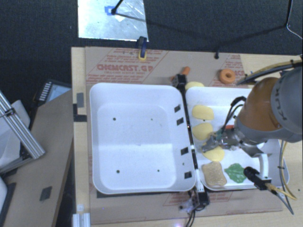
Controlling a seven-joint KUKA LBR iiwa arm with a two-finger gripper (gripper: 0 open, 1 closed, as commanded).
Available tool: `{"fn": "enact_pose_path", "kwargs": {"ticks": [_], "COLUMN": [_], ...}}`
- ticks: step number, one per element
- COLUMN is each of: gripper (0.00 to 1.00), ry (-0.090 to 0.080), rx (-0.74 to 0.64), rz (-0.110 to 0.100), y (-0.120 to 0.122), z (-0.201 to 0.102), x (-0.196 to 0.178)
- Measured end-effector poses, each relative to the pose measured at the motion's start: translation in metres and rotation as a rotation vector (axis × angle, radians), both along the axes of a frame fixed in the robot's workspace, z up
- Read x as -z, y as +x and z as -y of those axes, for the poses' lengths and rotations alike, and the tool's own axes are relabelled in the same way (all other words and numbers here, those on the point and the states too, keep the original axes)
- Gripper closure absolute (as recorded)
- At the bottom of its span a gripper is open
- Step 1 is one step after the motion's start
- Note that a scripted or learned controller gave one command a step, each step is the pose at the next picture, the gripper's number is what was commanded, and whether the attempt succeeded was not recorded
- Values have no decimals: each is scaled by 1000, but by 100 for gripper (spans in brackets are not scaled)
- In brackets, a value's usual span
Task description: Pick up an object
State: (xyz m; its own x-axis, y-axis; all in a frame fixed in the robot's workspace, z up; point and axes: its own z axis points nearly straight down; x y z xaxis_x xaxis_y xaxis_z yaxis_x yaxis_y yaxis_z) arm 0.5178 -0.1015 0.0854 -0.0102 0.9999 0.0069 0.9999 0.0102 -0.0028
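Gripper (211, 143) over right bin (222, 97), among yellow pieces (203, 130); finger state indeterminate. Behind bins, board (124, 65) lettered "CHEMCAST GP".

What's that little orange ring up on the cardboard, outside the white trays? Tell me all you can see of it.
The orange ring looks like a small doughnut: round, with a hole in the middle and a smooth, toy-like surface. It lies flat on the brown cardboard sheet, just beyond the far rim of the right tray, apart from the yellow pieces there. Nothing touches it except the cardboard; the arm's orange band sits nearer the camera, clear of it.
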Motion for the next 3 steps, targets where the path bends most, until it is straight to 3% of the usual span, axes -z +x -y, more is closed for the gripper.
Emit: {"fn": "enact_pose_path", "kwargs": {"ticks": [1, 2, 3], "gripper": [100, 0, 100], "ry": [-6, -6, -7], "rx": [6, 7, 7], "rz": [7, 6, 8], "y": [1, 1, 1], "z": [6, 6, 6], "x": [-16, -15, -25]}}
